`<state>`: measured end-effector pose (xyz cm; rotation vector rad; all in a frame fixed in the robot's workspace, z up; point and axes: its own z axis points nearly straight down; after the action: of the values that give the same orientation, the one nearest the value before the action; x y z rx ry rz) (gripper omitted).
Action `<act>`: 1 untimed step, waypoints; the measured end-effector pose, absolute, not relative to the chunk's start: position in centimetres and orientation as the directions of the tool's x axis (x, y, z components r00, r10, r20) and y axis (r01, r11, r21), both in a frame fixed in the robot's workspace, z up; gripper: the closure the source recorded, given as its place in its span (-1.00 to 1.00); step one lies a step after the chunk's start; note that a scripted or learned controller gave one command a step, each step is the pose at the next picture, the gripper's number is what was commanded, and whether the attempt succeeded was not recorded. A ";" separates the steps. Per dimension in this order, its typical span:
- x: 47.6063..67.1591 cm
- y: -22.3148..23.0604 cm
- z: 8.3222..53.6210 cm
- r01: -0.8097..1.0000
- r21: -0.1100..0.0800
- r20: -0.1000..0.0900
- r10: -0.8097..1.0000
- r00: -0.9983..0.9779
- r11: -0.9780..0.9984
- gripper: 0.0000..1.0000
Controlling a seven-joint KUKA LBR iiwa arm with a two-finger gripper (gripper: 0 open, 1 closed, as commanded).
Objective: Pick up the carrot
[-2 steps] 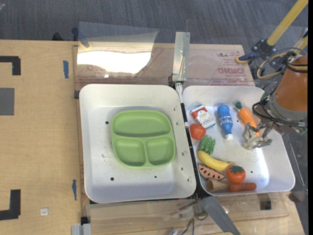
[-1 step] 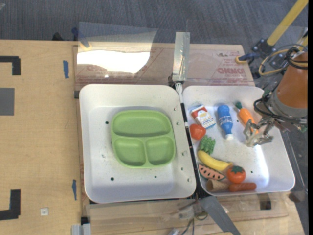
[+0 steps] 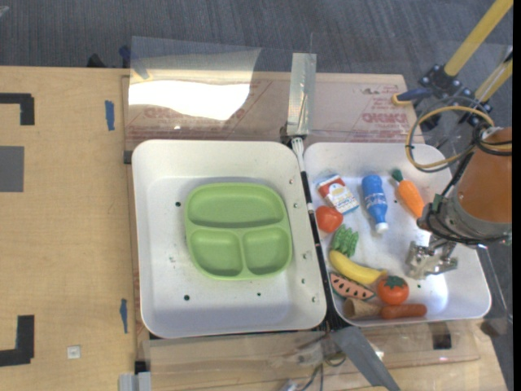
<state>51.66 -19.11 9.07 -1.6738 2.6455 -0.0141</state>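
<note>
On the bench, left bin (image 3: 155, 218) holds a green tray (image 3: 238, 229); right bin (image 3: 472, 287) holds the carrot (image 3: 409, 196); fingers (image 3: 430, 261) state unclear.

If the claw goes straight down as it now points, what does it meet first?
Probably the bare floor of the right white bin: the claw hangs over an open patch, with the orange carrot farther back. Depth is unclear.
</note>
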 end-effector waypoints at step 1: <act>52.0 -13.1 22.3 -0.910 -0.013 -0.006 -0.911 -0.413 0.413 1.00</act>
<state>51.98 -13.07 22.30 -1.6950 2.6312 -0.0123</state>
